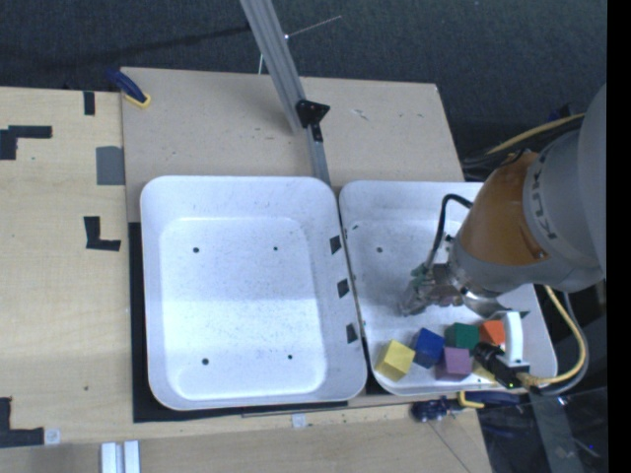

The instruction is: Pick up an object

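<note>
gripper (pixel 422 294) is hanging low over the right bin (pixel 394 215), mid-floor; can't tell if it's open or closed, nothing seen in it. blocks are sitting just beside it at the near edge: yellow block (pixel 396 360), blue block (pixel 429 347), purple block (pixel 455 362), green block (pixel 461 336), orange block (pixel 493 332). left bin (pixel 237 190) is lying alongside.

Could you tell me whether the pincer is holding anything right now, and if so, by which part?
Nothing shows between its fingers: the pincer hangs over bare floor of the right bin, apart from the blocks.
</note>
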